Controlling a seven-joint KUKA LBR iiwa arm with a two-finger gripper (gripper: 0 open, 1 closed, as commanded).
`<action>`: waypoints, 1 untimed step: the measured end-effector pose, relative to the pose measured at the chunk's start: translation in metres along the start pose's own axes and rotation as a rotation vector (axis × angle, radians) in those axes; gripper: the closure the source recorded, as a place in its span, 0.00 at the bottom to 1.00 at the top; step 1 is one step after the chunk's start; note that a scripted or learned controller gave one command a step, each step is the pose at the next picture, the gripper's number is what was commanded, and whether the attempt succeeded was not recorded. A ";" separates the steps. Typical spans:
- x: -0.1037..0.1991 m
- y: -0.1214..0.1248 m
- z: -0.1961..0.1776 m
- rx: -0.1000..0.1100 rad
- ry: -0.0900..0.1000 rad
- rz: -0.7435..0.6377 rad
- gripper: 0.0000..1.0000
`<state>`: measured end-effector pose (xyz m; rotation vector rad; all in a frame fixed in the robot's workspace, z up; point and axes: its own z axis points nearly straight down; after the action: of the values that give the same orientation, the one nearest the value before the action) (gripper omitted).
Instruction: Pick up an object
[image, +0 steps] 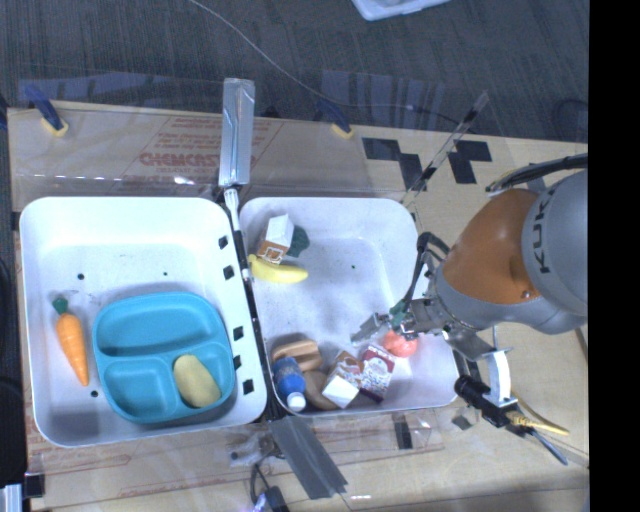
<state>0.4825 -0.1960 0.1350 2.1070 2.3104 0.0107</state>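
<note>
Approach step: the gripper is lowered at 5 o'clock in the right bin beside a red object; finger state cannot be told, so closure and lift are judged outstanding.

Grey arm, orange wrist band

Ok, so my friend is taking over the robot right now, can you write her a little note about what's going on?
Gripper: low in the right bin, near its right wall, beside a small red-orange object. Whether it holds anything cannot be told.
Right bin: a banana and a small carton near the top left; a blue bottle, a brown bread-like item and a red-and-white carton piled along the bottom.
Left bin: a carrot and a blue tray with a yellow potato-like object in it.
Done: nothing is seen lifted.
Left: grasp one object and raise it.
</note>
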 end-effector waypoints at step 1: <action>0.018 -0.002 0.011 0.012 0.008 0.089 0.00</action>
<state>0.4791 -0.1787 0.1241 2.2177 2.2248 0.0069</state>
